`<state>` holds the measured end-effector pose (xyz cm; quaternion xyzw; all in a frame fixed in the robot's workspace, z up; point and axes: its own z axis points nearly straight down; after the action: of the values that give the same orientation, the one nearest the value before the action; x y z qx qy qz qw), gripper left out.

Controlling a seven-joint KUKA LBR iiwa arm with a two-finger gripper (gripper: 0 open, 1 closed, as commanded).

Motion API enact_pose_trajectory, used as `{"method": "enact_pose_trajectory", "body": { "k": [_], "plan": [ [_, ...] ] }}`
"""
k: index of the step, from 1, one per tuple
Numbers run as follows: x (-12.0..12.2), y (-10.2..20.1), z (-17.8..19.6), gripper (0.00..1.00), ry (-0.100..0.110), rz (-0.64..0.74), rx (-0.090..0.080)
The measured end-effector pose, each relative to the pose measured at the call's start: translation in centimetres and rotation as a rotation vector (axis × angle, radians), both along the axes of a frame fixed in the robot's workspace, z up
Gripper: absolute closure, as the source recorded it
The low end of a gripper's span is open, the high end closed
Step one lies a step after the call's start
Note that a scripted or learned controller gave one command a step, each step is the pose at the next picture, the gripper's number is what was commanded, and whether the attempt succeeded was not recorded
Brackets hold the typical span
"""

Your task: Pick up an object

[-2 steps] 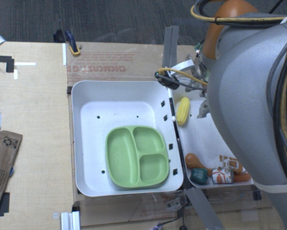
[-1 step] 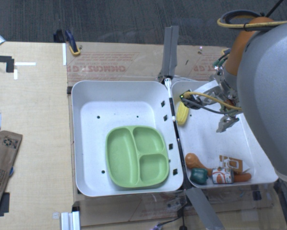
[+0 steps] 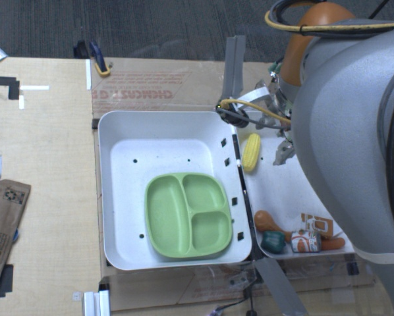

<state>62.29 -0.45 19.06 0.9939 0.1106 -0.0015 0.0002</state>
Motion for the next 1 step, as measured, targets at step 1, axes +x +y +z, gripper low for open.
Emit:
{"method": "enact_pose_trajectory", "body": {
  "k": [1],
  "plan": [
    [-5.48, -6.8, -0.02, 0.0, 0.003, 0.011, 0.0]
  ]
}}
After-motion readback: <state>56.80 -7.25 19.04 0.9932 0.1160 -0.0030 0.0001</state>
